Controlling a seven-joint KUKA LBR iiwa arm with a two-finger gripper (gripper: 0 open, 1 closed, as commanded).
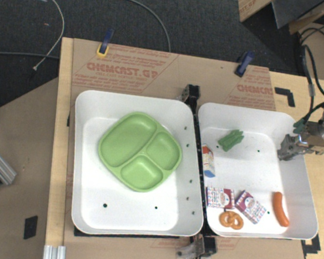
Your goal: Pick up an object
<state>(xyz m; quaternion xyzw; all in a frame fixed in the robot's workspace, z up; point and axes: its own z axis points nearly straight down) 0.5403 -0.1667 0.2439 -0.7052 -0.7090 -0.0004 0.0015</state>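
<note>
Nearest the camera, in the right bin (307,174), a pretzel (231,219) is seen at the front edge, with two printed packets (219,197) (250,207) just behind it and an orange sausage (281,208) to their right. Further back, a small tube (207,160) is laid against the bin's left wall, and a green toy (230,139) is placed near the far middle. The left bin (83,145) is occupied by a green divided plate (140,151). The gripper (293,148) is positioned over the right bin's far right edge, apart from every object; nothing is seen between its fingers, and whether they are parted cannot be told.
</note>
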